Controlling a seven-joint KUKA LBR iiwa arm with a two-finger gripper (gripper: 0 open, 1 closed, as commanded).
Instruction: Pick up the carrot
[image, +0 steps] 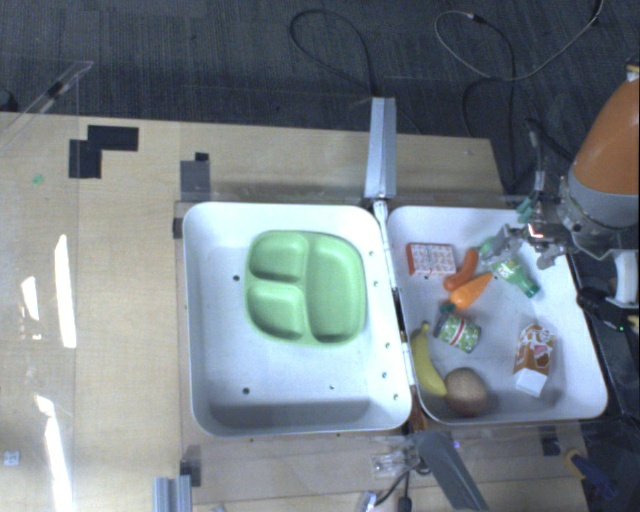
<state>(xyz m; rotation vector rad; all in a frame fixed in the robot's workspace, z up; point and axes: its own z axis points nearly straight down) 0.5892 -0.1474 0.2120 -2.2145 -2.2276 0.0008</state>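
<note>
Looking down on both bins from the fixed camera view: the arm (610, 150) enters at right, and the gripper (527, 232) hangs over the far right corner of the right bin (590, 400). Whether the gripper is open or closed cannot be told; it blurs into a green-white wrapper (512, 272) just beneath it.

Carrot (471, 290) lies in the upper middle of the right bin, tilted, thick end toward the lower left. A small orange-red piece (467, 264) sits just above it, touching or nearly so. A red-patterned box (431, 259) is just to its left, and a green can (457, 331) is just below. Banana (429, 365), a brown potato-like item (465, 390) and a carton (534, 362) sit further down. The left bin (200, 300) bears a green tray (305, 285).

Carrot to gripper: near, down and to the left of it, not between anything that grips it. Not held.

Judgement on the approach: shift left, align across the carrot's narrow width near mid-length, and descend straight. The wrapper and orange-red piece crowd the upper end, so they could be caught instead.
</note>
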